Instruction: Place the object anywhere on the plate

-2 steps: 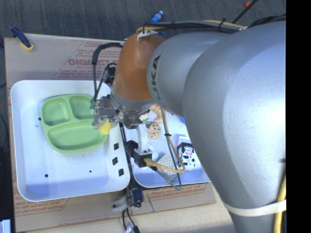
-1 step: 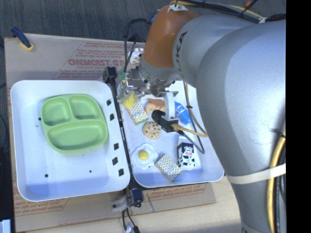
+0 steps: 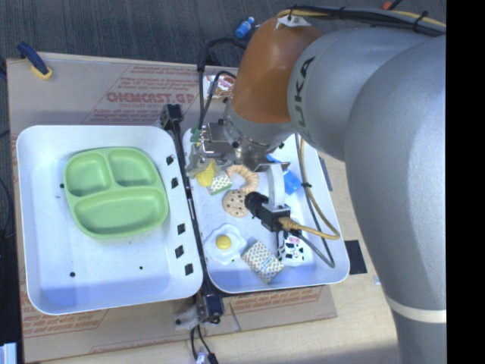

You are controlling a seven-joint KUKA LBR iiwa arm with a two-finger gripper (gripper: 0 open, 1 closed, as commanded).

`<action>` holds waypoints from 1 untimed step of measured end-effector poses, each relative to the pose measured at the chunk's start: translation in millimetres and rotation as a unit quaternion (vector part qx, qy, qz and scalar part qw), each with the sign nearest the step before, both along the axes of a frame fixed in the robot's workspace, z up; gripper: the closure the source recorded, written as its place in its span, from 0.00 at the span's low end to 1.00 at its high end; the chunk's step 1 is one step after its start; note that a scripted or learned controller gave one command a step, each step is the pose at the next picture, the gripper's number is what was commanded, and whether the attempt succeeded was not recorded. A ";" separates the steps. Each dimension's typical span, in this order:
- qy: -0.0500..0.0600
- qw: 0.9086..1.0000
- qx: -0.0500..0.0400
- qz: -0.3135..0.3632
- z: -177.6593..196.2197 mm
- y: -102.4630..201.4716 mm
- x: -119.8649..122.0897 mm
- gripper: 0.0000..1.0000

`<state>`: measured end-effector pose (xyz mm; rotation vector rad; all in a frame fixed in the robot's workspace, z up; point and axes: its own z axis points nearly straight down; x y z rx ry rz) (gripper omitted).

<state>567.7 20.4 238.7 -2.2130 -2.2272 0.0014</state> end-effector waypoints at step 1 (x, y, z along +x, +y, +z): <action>0.001 1.000 -0.001 0.001 -36.3 68.6 -25.9 1.00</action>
